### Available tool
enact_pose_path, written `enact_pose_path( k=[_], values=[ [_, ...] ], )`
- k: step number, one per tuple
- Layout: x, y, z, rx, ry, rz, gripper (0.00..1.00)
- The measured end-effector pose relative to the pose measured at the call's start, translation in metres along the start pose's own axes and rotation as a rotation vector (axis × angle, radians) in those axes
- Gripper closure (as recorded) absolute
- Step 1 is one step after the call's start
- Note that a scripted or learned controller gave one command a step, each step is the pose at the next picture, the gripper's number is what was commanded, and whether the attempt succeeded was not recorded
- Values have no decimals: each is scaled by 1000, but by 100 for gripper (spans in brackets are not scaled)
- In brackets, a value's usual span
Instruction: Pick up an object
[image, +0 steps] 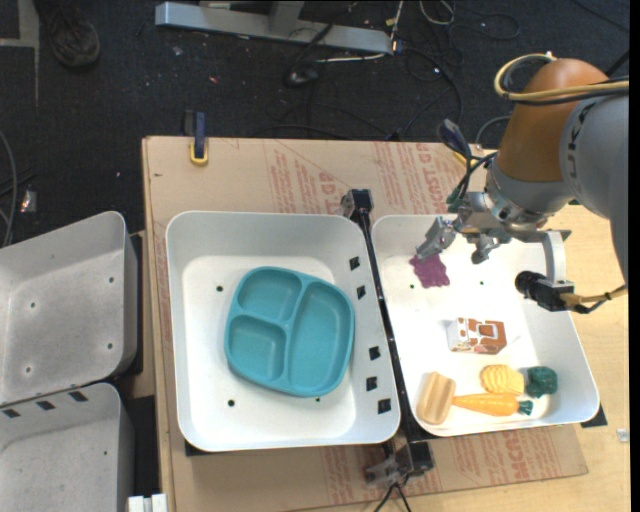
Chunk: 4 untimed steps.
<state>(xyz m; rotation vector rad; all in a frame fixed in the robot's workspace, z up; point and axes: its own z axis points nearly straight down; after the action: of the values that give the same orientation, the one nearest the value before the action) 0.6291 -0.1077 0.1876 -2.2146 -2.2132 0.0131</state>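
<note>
A dark speckled floor (90, 100) strewn with black cables (330, 70) surrounds the cardboard-topped bench (270, 170).

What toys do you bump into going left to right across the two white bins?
Teal divided plate → purple piece → brown-and-white block → dark green piece.

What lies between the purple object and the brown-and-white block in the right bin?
Nothing: in the camera view, bare white bin floor separates the purple object from the brown-and-white block.
</note>
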Motion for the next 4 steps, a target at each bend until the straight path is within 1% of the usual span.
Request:
enact_pose_path(
  k=[1,2,3,4],
  values=[
    [0,3,-8,-13,-2,-2,0],
    [10,3,43,-9,-1,-4,0],
    [11,4,96,-12,-3,-1,0],
    [11,5,82,-17,-3,0,100]
  ],
)
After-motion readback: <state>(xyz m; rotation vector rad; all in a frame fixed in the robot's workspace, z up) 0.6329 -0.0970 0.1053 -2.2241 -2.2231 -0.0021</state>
